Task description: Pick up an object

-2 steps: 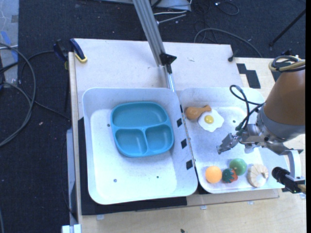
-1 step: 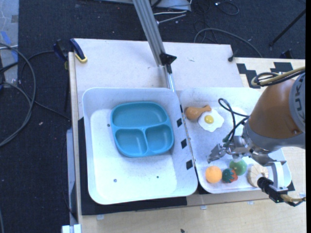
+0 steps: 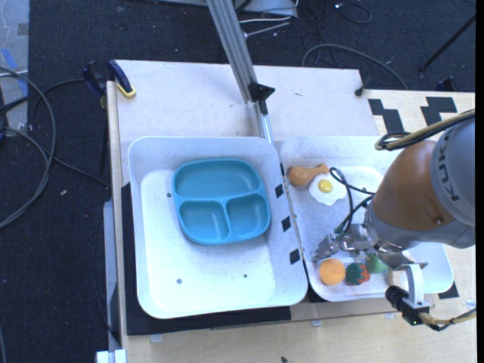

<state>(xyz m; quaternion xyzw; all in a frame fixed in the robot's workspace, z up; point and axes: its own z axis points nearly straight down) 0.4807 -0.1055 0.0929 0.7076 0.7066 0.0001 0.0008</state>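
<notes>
In the right bin (image 3: pixel 423 278) lie several toy foods. An orange ball (image 3: pixel 330 272) sits near the bin's front left corner, with a green and red piece (image 3: pixel 358 273) touching its right side. A fried egg (image 3: pixel 327 190) and a brown drumstick (image 3: pixel 302 175) lie at the back left. My gripper (image 3: pixel 338 246) hangs low over the bin, just behind the orange ball and the green and red piece. Nothing shows held in it. The grey and orange arm (image 3: pixel 423 195) covers the right half of the bin.
The left bin (image 3: pixel 151 203) holds a blue tray (image 3: pixel 222 200) with three compartments. A slanted metal pole (image 3: pixel 234 44) rises from the back between the bins. Black clips (image 3: pixel 287 221) line the wall between the two bins.
</notes>
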